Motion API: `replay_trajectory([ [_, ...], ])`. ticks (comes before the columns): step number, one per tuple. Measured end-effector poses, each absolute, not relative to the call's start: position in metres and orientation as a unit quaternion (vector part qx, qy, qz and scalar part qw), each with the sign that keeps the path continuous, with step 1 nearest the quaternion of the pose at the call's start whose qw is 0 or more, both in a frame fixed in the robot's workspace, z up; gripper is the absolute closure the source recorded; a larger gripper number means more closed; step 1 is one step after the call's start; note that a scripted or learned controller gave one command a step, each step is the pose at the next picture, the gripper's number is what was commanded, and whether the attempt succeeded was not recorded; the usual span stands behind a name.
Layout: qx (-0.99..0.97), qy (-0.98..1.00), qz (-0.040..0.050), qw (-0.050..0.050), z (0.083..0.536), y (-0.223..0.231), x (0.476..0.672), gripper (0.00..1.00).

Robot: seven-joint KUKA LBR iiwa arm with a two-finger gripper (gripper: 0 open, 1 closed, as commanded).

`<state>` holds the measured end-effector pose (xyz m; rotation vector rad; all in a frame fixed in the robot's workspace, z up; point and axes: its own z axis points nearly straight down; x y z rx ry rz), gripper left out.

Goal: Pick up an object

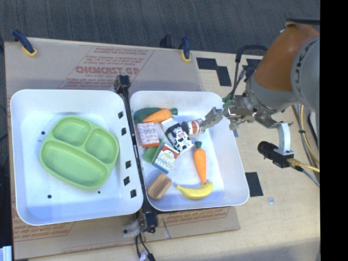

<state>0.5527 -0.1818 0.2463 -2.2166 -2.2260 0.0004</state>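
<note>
The gripper [213, 117] reaches over the right bin's [231, 170] right edge near its far corner, fingertips beside a small bottle [193, 127]; how far it is open I cannot tell, and nothing is seen in its hold. The bin holds two carrots [200, 164], a banana [196, 190], cartons [148, 134] and a bun [159, 186]. A green plate [79, 151] sits in the left bin [24, 105].

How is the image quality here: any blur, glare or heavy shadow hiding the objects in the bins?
Camera view: even, soft lighting; the white bin looks bright but not blown out. The green divided plate, banana and carrot read clearly; the gripper is slightly soft. Shadows are faint.
</note>
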Motion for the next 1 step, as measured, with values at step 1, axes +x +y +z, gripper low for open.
replay_trajectory([
  [1,-0.706,-0.709,0.0001,0.0,0.2463,-0.1818,0.5527,0.0],
])
